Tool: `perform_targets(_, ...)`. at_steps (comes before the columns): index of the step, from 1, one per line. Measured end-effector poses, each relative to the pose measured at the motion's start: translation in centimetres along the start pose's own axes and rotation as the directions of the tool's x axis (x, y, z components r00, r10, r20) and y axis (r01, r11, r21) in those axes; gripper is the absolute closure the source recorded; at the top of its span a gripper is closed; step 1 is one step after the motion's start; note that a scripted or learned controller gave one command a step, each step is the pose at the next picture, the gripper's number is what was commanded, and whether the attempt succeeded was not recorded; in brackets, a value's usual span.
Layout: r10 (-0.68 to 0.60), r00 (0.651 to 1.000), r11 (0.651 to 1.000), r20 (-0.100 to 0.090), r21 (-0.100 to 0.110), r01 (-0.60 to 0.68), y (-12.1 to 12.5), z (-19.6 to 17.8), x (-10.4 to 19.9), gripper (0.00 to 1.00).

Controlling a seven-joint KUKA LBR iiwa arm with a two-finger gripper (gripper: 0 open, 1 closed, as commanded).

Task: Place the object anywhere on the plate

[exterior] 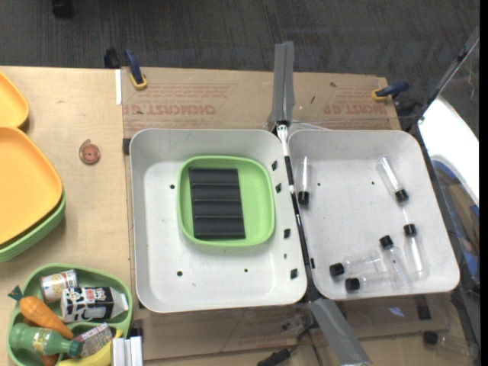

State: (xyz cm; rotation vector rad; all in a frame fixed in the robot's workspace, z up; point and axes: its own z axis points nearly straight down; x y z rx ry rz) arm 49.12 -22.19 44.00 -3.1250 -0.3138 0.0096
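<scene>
The left bin (152, 280) holds a green plate (263, 204) with a dark ribbed block (217, 202) on it. In the right bin (335, 155), clear tubes with black caps (390, 175) lie scattered, most toward 5 o'clock. At 7 o'clock of the bench, a green bowl (30, 280) holds toy food.

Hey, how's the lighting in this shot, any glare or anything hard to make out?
Camera view: even, soft light; the white bins look bright yet keep detail; the clear vials nearly vanish against the right bin, only black caps standing out; the green plate is sharp.
</scene>
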Motion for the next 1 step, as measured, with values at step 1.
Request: perform_targets(1, -0.004, 1.0, 1.0, -0.001, -0.001, 0.004, 0.18, -0.01, 1.01, 0.0)
